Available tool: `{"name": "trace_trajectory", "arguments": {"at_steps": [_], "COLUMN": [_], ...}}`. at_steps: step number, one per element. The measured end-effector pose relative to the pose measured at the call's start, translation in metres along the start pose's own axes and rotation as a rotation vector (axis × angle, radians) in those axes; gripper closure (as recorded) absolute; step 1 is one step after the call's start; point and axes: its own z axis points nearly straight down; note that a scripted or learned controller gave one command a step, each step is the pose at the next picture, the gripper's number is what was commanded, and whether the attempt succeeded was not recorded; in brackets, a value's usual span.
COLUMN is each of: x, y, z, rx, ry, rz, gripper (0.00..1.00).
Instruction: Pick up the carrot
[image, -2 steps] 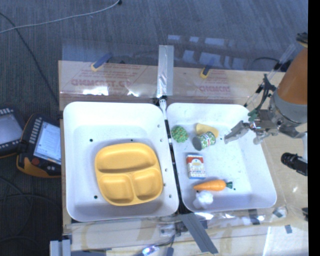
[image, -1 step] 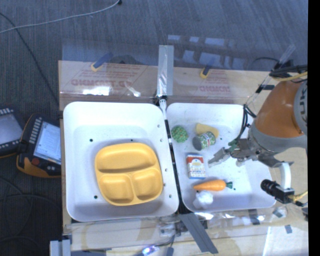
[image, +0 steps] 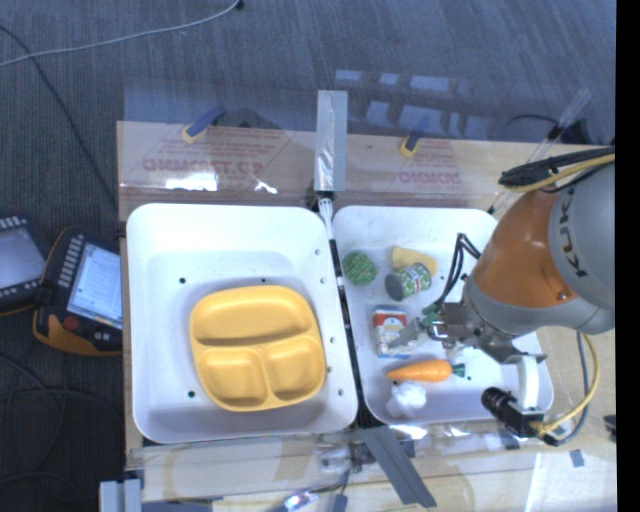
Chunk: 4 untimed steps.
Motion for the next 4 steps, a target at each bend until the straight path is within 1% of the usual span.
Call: {"name": "trace_trajectory", "arguments": {"at_steps": [1, 2, 3, 4], "x": [-0.027, -0.013, -0.014, 0.005], "y": [0.001, 0.006, 0.012, 0.002], "z": [-0.023, 0.042, 0.027, -0.094], "rx": [-0.001, -0.019, -0.035, -0.003], "ry": [-0.001, 0.004, 0.005, -0.004], "rz": [0.217, 0.293, 0.293, 0.567], "gripper": [0.00, 0.00, 1.00, 1.00]}}
